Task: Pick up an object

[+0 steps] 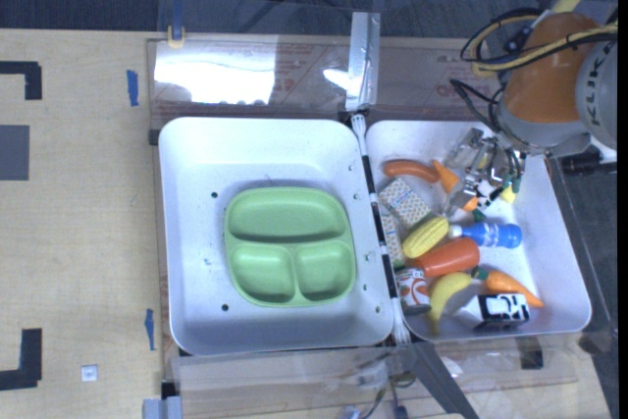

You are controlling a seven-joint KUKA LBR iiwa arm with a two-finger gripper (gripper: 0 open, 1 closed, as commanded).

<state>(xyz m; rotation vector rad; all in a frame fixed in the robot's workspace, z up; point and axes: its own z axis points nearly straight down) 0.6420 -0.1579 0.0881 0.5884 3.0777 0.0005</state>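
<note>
Two white bins sit on the bench; my jaws (478, 174) hang in the right bin (559, 240) (open or closed, I cannot tell). Just below-left lies the corn cob (426, 236), long axis slanting toward them.

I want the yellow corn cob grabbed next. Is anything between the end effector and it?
Nothing visible lies between them. The end effector hangs just up and right of the corn cob; a blue bottle and red-orange piece crowd its sides.
</note>
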